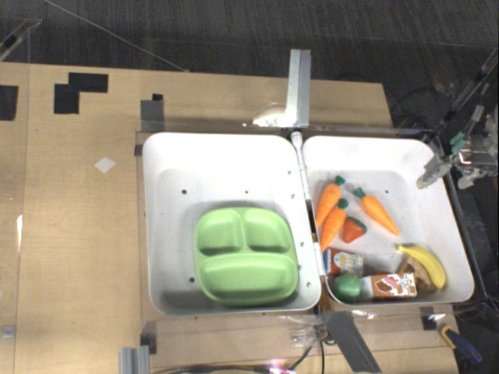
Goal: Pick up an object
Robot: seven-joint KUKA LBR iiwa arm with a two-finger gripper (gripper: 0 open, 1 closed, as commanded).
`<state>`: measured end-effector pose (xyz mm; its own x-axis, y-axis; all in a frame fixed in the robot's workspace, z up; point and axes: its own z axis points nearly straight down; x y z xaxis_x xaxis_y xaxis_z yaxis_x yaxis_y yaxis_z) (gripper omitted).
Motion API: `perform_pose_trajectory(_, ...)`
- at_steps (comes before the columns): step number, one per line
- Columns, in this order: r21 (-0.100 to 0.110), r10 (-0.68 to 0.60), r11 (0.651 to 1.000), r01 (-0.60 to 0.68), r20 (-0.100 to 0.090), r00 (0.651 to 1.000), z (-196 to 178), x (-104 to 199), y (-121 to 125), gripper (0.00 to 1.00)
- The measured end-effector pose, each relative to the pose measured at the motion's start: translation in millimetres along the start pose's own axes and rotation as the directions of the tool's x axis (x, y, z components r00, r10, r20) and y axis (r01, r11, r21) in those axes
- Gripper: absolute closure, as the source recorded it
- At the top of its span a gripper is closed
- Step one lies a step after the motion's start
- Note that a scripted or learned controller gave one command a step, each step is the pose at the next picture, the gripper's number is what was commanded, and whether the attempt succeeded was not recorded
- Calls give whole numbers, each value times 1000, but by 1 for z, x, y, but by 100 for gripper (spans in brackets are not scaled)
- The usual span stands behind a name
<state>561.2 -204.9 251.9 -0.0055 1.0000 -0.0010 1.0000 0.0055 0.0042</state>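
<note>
Picking not yet begun

Work remains whole, by my judgement: nothing is lifted. Far left of the gripper, a green three-compartment plastic plate lies in the left white bin. Nearer, below-left in the right white bin, lie three orange toy carrots, a red toy strawberry, a juice carton and a yellow toy banana. Whether the gripper is open I cannot tell. The bin's right rim crowds any descent.
</note>
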Motion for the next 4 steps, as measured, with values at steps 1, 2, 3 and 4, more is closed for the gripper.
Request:
perform_pose_trajectory(1, 2, 93, 996, -93, -1, 996, 144, 17, -37, 0)
perform_pose_trajectory(2, -11, 312, 950, -312, -3, 950, 161, 59, 14, 0)
perform_pose_trajectory(3, -8, 351, 936, -351, -2, 936, 162, 64, 42, 0)
perform_pose_trajectory(4, -8, 619, 785, -619, -7, 785, 161, 47, -3, 0)
